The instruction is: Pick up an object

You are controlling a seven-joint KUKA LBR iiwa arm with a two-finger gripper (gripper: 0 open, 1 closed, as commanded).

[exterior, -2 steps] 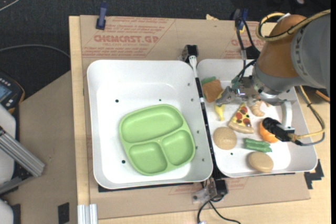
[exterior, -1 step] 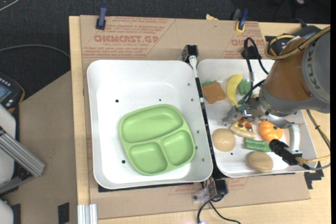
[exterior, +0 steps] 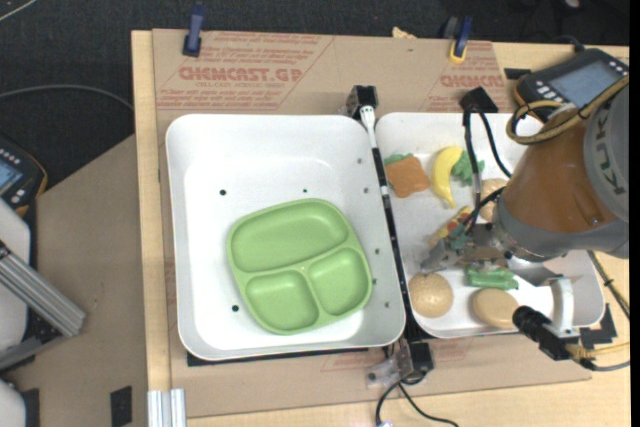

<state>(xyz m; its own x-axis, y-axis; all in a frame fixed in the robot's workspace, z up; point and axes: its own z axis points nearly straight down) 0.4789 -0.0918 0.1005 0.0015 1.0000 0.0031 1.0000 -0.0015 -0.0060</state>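
green divided plate (exterior: 297, 264) in left bin (exterior: 190, 215), food toys (exterior: 447, 171) in right bin (exterior: 405, 130)

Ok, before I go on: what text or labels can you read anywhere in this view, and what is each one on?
"CHEMCAST G P" in red print, roughly as it reads, on the cardboard sheet behind the left bin.
More red print under it and by the yellow clamp: too blurred to read.
Dark lettering on the arm, "KU" at most: cut off.
Handheld screen: unreadable.
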